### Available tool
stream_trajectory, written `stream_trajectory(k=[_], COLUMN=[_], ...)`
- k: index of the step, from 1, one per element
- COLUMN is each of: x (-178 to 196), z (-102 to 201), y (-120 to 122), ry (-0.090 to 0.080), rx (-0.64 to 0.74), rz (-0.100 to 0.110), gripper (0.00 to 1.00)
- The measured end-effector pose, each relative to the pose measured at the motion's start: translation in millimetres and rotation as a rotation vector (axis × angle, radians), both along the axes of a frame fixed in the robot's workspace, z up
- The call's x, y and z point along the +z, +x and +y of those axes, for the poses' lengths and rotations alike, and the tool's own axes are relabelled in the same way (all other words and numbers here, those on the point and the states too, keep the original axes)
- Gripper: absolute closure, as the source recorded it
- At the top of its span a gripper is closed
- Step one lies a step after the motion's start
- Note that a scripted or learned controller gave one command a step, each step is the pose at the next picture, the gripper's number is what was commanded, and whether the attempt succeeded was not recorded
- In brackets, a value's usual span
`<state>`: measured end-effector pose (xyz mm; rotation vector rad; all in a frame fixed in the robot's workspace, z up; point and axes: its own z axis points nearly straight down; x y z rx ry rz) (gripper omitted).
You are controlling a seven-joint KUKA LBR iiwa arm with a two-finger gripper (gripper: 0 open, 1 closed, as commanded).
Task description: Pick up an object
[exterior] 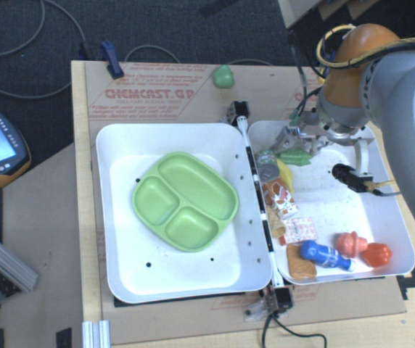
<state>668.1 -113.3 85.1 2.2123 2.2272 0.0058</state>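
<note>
The hand [298,145] hangs over the far left corner of the right bin [385,220], low above a small flat green piece [295,157] that lies on the smooth white floor there. The view does not show whether the hand is open or closed, or whether it has that green piece.

Just beside the green piece, along the bin's left wall, lie a dull grey lump [267,170] and a curved yellow piece [285,175]. Nearer along the same wall lie two glossy printed packets [280,199], one behind the other. At the near edge are a flat tan piece [302,268], a shiny blue bottle shape [325,255] on its side, a rounded pink toy [348,243] and a round orange one [378,253], close together.

The left bin [120,158] holds a pale green plastic tray [186,201] with rounded corners and three shallow compartments, lying flat and turned at an angle. On the tabletop [157,96] beyond the bins sits a small green ball [223,77].
</note>
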Motion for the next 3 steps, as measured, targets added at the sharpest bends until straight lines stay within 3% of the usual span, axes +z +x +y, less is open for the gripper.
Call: stream_trajectory(k=[1, 2, 3], x=[0, 10, 104], z=[22, 21, 71], y=[-14, -13, -76], ry=[-0.001, -0.002, 0.002], rx=[-0.004, -0.005, -0.003], rz=[0.006, 0.002, 0.005], gripper=[0.0, 1.0, 1.0])
